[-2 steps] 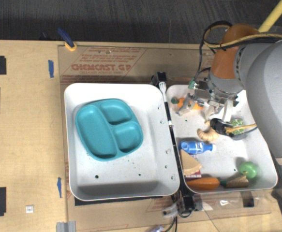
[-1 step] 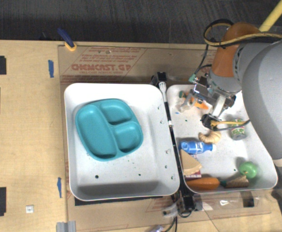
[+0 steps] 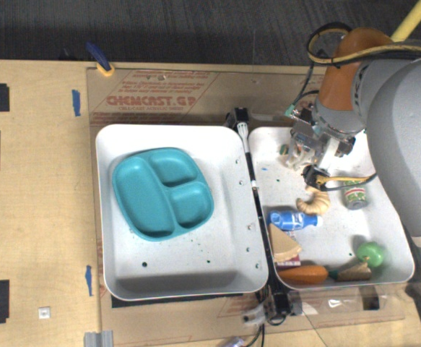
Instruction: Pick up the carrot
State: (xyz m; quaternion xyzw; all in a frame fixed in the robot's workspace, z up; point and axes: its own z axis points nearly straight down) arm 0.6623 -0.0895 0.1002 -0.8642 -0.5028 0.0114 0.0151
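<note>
The bench (image 3: 37,194) is pale brown and carries two shallow white bins side by side. The grey arm (image 3: 405,136) comes in over the right edge of the right bin, and its orange band sits above the wrist, near that bin's far edge.

The left bin (image 3: 116,266) holds a teal divided plate (image 3: 163,192), which lies flat and fills much of the bin's middle and left part. The right bin (image 3: 268,139) holds all the small things.

The gripper (image 3: 297,155) hangs over the far-left part of the right bin, close to the far wall. Whether it is apart or together cannot be told from this slant, and nothing can be seen clamped in it.

The carrot (image 3: 304,273) lies on its side along the near edge of the right bin, towards the near-left corner and well apart from the gripper. A tan wedge (image 3: 286,248) lies just beyond it against the left wall. A blue-and-white packet (image 3: 291,220) lies further in, near the bin's middle. A tan curled piece (image 3: 313,204) is just beside the packet's far end. A brown piece (image 3: 354,271) lies to the right of the carrot at the near edge, with a green round fruit (image 3: 370,253) beside it near the near-right corner. A small can (image 3: 355,196) stands by the right edge.
</note>
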